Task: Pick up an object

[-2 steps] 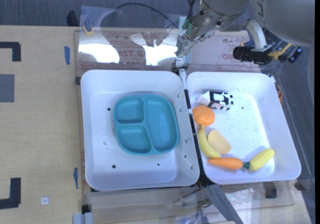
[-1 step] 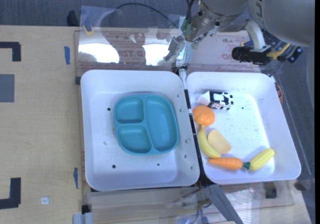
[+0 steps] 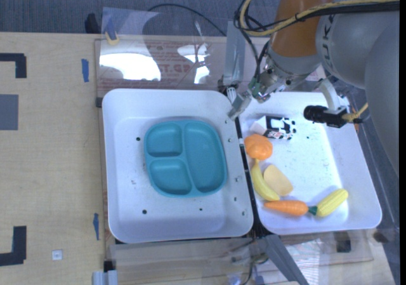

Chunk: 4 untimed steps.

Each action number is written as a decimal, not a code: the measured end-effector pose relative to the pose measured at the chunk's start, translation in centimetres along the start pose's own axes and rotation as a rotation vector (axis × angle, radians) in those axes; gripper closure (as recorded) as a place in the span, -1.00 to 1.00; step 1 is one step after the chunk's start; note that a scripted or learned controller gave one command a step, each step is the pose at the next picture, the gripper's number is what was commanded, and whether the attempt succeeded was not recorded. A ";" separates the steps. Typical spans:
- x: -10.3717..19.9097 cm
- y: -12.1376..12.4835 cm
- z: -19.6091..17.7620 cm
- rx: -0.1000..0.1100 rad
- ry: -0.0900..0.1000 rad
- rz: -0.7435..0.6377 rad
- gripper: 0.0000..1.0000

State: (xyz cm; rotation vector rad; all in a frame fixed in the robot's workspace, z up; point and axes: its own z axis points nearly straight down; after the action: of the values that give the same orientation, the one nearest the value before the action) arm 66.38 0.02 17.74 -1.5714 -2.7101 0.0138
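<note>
The end effector point(image 3: 244, 96) hangs over the ridge between the bins; its grip state cannot be told. The round orange plastic fruit point(image 3: 258, 147) lies just below it, slightly right.

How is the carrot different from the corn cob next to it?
The carrot is orange with a green stem end; the corn cob is yellow. The carrot lies nearly level across the view, while the corn cob tilts up to the right. Both lie in the right bin, near its front edge, close together.
</note>
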 end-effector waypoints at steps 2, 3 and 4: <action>-0.7 0.1 -2.0 -0.020 -0.009 -0.014 1.00; 2.5 -1.0 -3.4 -0.013 -0.002 0.040 1.00; -1.3 -0.4 -14.1 -0.022 -0.011 -0.081 1.00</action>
State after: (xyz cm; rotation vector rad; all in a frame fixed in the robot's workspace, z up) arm 66.84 -1.27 31.83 -1.4701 -2.7896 -0.0076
